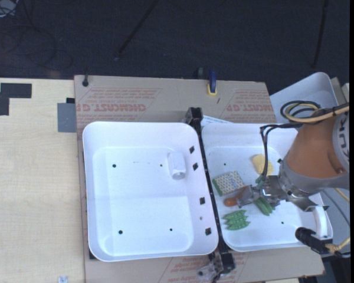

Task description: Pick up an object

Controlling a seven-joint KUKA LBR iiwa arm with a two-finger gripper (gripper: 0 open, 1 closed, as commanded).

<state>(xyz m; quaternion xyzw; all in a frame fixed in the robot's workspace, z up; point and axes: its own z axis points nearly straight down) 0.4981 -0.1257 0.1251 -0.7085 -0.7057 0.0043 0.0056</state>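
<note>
Arm: the grey arm with its orange band point(310, 152) reaches over the right bin point(236, 240) from the right side.
Gripper: the gripper point(252, 194) sits low over the right bin's middle, dark fingers pointing left toward the divider between the bins (whether they are spread or closed cannot be told from this angle).
Orange piece: a small orange-brown object point(233, 201) lies on the right bin's floor, just at the gripper's tip; touching or merely beside it cannot be told.
Green pods, near: a dark green pod-shaped item point(264, 206) lies right under the gripper, toward the bin's front.
Green pods, front: a lighter green pod cluster point(236, 219) lies in front of the orange piece, apart from the gripper.
Checked pad: a small square pad with a fine grid pattern point(227, 181) lies behind the orange piece, nearer the divider than the gripper.
Yellow item: a pale yellow object point(260, 164) lies behind the gripper, partly hidden by the arm.
Left bin: the left bin point(106, 240) holds one small white cylinder point(177, 164) (lying near its right wall).
</note>
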